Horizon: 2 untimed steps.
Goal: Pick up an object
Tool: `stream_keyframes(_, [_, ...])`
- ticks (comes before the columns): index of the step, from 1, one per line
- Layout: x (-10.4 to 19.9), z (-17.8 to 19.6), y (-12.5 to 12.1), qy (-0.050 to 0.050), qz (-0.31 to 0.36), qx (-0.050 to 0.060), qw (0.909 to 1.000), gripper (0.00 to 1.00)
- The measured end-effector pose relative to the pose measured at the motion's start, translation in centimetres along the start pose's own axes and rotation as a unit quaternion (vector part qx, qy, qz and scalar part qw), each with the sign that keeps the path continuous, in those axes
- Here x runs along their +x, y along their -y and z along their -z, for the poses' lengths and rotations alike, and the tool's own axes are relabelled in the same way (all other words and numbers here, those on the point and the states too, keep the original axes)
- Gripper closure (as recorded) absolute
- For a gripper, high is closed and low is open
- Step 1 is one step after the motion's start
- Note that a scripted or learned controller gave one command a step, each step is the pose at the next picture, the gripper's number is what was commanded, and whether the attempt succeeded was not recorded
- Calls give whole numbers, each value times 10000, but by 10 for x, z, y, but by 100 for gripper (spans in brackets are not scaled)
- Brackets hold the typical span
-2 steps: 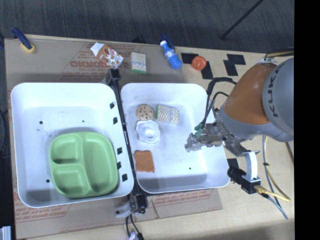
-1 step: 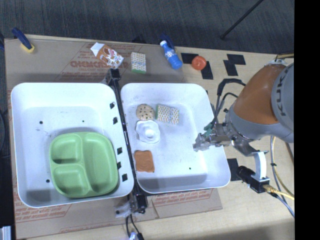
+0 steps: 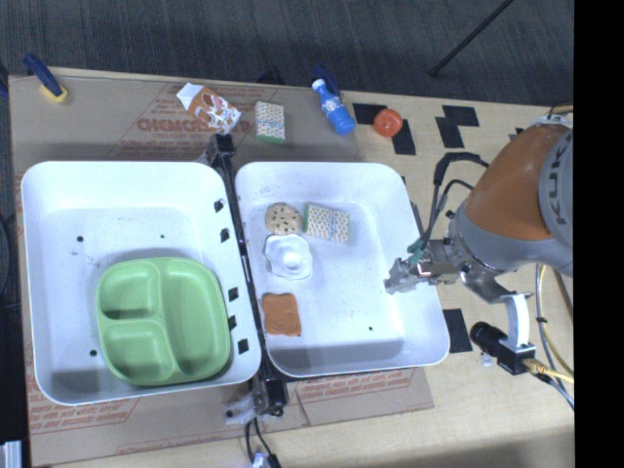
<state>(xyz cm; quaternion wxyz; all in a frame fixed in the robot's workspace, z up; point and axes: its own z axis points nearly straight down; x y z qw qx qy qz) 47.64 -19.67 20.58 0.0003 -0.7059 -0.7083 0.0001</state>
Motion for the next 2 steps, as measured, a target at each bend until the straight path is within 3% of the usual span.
stream_keyframes(1, [47,7,-7,-6,17,7,10000,100])
stream_keyframes(2, [44,9,-1,-5,10,8,10000,100])
